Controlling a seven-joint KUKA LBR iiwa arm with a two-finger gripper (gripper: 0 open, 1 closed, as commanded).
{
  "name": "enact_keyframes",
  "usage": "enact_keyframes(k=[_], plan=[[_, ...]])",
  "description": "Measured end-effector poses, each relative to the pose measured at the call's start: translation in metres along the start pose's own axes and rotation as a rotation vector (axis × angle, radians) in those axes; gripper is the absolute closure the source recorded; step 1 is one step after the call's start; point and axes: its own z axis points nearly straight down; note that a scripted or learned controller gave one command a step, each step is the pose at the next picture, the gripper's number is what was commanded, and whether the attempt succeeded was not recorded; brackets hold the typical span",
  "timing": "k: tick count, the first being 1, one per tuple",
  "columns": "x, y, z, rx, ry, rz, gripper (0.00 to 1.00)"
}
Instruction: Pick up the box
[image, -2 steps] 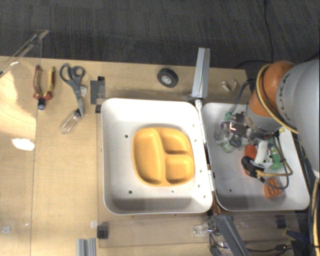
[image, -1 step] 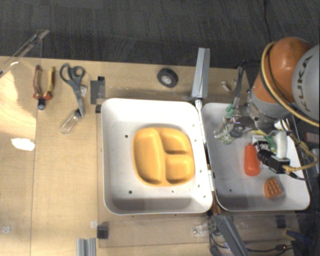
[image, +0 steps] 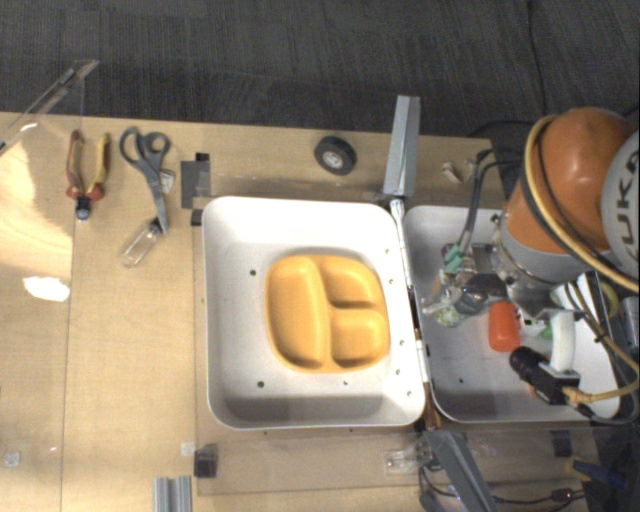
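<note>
I'm guessing the box (image: 503, 327) is the little orange thing in the right bin (image: 470, 398), lower right of frame, under the arm (image: 570, 190). The gripper (image: 448, 300) hangs just left of it, and I can't tell if it's open or closed. Dropping straight down from there could miss the box or clip the bin wall.

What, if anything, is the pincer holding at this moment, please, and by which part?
It cannot be told: the pincer sits low in the right bin, partly hidden under the wrist. The yellow divided box lies apart in the left bin.
</note>
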Motion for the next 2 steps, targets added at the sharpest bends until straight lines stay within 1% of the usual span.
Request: enact_keyframes(k=[1,2], plan=[[0.041,-0.005,0.006,0.001,0.000,0.132,1.00],[0.080,-0.006,0.020,0.004,-0.001,0.346,1.00]])
